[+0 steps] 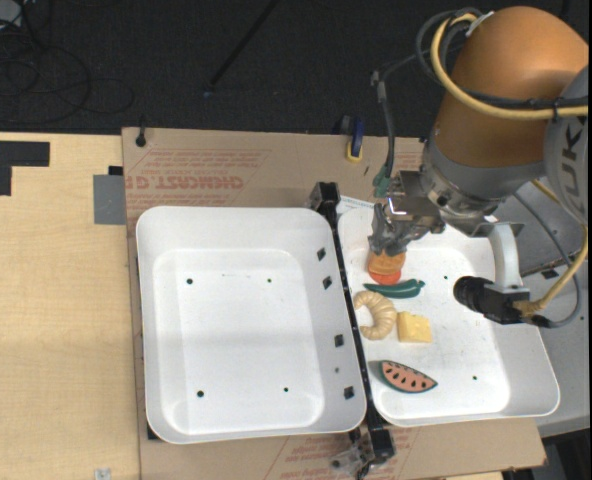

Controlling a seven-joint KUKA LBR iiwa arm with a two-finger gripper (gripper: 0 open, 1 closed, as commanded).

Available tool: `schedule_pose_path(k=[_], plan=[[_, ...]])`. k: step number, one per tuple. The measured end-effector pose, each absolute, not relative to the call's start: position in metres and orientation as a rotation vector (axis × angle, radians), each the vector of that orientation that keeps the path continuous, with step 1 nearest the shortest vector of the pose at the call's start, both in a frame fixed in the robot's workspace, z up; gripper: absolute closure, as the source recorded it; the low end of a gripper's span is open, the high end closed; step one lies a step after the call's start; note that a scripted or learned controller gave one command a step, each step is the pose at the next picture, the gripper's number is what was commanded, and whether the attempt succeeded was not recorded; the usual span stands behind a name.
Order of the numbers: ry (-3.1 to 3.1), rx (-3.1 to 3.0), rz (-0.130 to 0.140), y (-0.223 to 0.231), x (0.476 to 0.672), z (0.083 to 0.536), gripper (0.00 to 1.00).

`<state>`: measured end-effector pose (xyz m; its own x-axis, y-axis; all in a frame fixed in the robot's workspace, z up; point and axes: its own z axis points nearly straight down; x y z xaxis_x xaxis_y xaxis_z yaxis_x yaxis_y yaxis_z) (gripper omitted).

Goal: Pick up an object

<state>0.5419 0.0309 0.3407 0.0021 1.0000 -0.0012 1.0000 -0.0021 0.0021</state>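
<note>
Looking down: we saw two shallow white bins side by side, the left bin [166, 268] and the right bin [516, 388].
Arm: we noted the grey arm with its orange band [511, 68] reaching in from the right.
Gripper: the two-finger gripper [386, 253] stood low over the right bin's far left corner, directly above a small orange rounded object [385, 268].
Fingers: they seemed to touch the orange object's top; we could not tell if they were apart or clamped.
Nearby: a dark green pepper-shaped toy [403, 288] lay just beside it.
Others: a tan ring-shaped pastry toy [378, 313], a pale yellow cheese-like block [414, 328], a red watermelon slice toy [408, 377].
</note>
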Motion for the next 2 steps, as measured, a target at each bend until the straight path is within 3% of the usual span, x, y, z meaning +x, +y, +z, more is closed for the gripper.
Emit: schedule_pose_path(k=[1,2], plan=[[2.227,2.222,-0.007,0.058,0.521,0.329,1.0],[2.219,2.225,-0.001,0.045,0.497,0.362,1.0]])
